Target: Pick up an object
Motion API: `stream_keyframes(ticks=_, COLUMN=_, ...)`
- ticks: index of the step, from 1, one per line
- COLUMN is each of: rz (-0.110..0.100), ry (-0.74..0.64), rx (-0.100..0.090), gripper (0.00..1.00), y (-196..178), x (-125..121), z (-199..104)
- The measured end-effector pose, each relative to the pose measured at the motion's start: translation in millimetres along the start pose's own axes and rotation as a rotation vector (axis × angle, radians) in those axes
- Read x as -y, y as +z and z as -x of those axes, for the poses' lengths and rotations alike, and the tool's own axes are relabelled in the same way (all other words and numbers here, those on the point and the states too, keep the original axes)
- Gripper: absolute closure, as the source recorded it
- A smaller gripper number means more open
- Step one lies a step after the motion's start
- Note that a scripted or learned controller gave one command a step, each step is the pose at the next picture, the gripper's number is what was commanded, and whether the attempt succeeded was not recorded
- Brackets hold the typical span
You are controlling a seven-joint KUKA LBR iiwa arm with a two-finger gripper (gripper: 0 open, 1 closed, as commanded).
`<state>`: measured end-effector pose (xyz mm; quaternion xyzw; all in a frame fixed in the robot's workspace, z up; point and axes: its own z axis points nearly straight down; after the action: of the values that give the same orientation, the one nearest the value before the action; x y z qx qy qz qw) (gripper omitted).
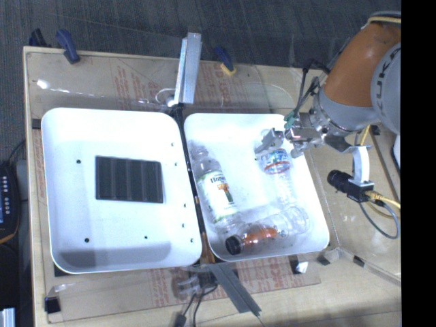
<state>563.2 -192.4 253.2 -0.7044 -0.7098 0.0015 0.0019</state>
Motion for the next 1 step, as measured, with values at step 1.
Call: stream_keyframes(ticks=1, rz=0.003, ry=-0.055, rx=0.0, gripper=0.0, y=40.9, x=-34.8, z=16.4)
